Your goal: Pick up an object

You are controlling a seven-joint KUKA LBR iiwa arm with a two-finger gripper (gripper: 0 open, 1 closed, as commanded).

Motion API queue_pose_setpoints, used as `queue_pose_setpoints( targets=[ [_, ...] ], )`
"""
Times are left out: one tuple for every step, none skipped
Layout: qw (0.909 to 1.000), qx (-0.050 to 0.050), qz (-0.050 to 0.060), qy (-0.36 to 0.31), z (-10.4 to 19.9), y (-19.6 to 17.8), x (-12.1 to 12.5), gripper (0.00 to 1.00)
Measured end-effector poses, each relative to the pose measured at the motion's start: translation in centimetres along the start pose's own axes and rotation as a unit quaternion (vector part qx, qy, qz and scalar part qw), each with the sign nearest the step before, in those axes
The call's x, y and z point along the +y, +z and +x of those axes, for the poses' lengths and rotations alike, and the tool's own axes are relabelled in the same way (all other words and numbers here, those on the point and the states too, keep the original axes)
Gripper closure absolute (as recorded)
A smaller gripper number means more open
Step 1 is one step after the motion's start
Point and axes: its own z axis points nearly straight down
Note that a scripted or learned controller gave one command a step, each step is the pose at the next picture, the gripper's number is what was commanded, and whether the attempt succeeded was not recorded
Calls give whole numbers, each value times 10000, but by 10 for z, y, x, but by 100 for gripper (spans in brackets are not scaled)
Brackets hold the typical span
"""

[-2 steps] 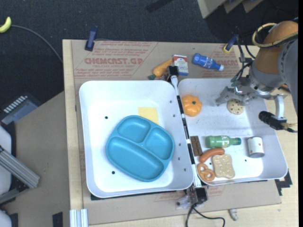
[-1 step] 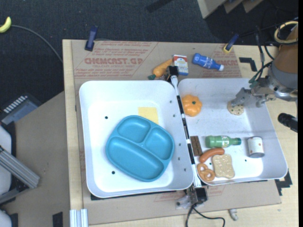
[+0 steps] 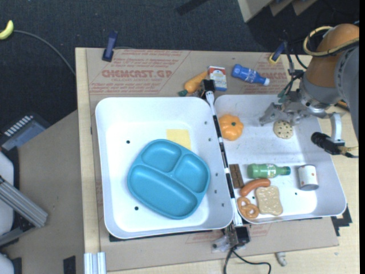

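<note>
From my seat I see the arm (image 3: 328, 61) reaching in from the right over the upper part of the right bin (image 3: 333, 196). The gripper (image 3: 283, 114) hangs low above the bin floor, its grey fingers (image 3: 268, 117) spread apart with nothing between them, so I read it as released.

The nearest candidate is a round speckled cracker (image 3: 283, 130), lying flat on the bin floor just below and beside the fingertips; I cannot tell whether they touch it. To the gripper's left, near the bin's left wall, sits a small orange pumpkin (image 3: 231, 127), apart from the fingers.

Lower in the same bin, well apart from the gripper, a green bottle (image 3: 268, 170) lies on its side, with a silver can (image 3: 308, 177) just to its right. Below the bottle I see a sausage (image 3: 254, 185), a pretzel (image 3: 248, 208) and a slice of toast (image 3: 268, 201) clustered together near the front left corner.

The left bin (image 3: 108, 124) holds a blue divided plate (image 3: 167, 177), with a yellow slice of cheese (image 3: 178, 137) just beyond its upper edge.

On the bench behind the bins lie a blue bottle (image 3: 250, 75), a small carton (image 3: 217, 77) and an orange carrot (image 3: 195, 82).
</note>
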Motion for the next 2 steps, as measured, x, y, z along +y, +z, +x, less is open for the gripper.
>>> queue_pose_setpoints(
  targets=[
    [10000, 9, 29, 7, -31, -57, -41, 0],
    [10000, 21, 44, 0, -9, 3, -26, 0]
  ],
)
